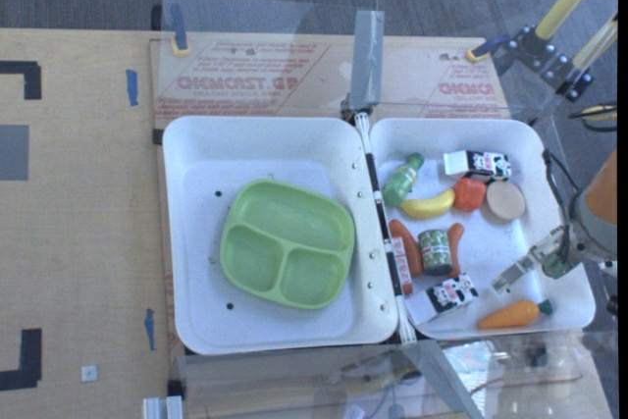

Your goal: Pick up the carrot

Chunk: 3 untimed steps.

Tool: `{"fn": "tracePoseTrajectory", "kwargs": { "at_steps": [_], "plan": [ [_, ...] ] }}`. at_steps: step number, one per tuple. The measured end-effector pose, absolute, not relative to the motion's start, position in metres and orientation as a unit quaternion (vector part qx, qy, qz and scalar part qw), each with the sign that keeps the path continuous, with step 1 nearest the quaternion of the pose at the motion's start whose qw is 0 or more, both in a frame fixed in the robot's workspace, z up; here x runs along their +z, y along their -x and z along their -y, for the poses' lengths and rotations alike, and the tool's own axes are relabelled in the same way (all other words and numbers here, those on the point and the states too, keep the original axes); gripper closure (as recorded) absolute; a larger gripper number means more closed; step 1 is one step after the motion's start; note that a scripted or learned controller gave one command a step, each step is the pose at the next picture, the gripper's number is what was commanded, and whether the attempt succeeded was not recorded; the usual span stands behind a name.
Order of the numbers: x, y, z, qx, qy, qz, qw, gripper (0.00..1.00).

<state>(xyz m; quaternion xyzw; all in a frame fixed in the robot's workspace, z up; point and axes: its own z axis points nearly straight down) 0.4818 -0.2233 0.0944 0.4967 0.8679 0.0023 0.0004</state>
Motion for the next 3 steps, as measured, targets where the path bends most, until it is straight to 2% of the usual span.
{"fn": "tracePoseTrajectory", "kwargs": {
  "at_steps": [1, 2, 3],
  "plan": [
    [0.0863, -0.4807, 0.2220, 0.0020, -0.483, -0.876, -0.001, 0.00],
    [0.0945, -0.4810, 0.2243, 0.0021, -0.486, -0.874, 0.001, 1.00],
    [0.0945, -0.4810, 0.2243, 0.0021, -0.486, -0.874, 0.001, 0.00]
  ]
}}
